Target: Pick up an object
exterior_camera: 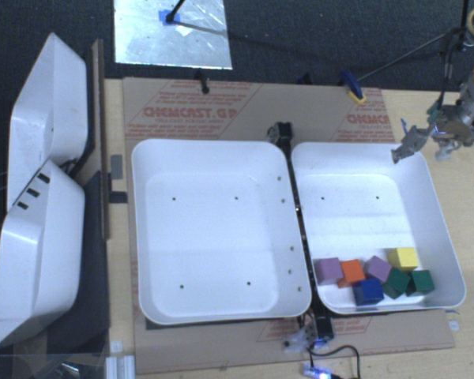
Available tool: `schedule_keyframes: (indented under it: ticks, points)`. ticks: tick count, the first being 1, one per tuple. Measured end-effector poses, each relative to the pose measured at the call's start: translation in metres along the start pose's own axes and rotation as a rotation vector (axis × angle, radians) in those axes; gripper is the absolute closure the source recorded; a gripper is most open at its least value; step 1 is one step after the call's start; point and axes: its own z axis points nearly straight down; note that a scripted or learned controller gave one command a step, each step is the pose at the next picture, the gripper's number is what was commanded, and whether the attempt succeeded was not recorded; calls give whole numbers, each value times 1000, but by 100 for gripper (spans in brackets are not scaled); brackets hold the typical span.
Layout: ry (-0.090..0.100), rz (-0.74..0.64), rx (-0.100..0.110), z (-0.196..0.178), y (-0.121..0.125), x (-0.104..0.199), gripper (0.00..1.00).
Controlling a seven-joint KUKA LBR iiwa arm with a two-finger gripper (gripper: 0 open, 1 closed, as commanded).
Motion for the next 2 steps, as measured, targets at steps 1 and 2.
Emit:
schedule_keyframes:
  ticks: [1, 2]
  points:
    - [3, -3, 7, 73, -53, 57, 0]
    - [1, 1, 6, 136, -106, 70, 0]
